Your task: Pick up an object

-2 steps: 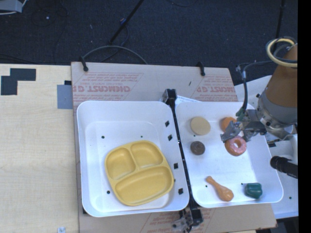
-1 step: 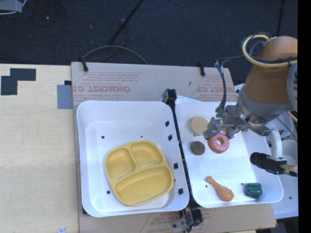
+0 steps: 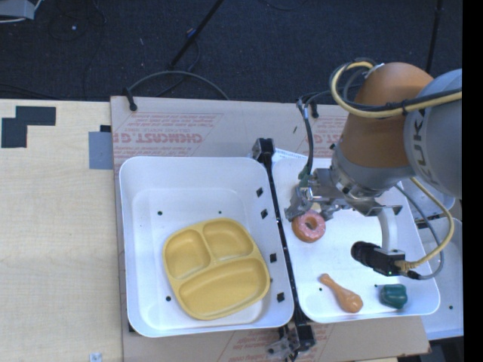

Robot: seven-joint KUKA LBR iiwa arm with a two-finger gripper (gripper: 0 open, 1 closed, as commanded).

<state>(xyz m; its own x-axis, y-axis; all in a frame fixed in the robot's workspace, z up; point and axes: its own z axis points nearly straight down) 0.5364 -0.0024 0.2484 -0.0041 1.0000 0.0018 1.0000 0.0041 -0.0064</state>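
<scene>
Donut as likeliest target: lies flat in right bin, hole up, close to the wall shared with left bin. Sits just toward the view's near side of gripper, touching it or nearly so; cannot tell which. Cannot tell either how wide the gripper stands, its metal parts blurring together above the donut's far edge, so not counted as held. Being a ring, has no long axis and points nowhere, so probably needs no wrist turn, only a short shift toward the near edge and a drop over the rim.

Drumstick as second choice: lies well apart from gripper, nearer the bin's front, long axis running from upper left to lower right, thin end upper left, thick end lower right. Would likely call for a grip across the thin shaft. Green block rests just right of it, near the front corner. Yellow plate stays out of reach in left bin.
</scene>
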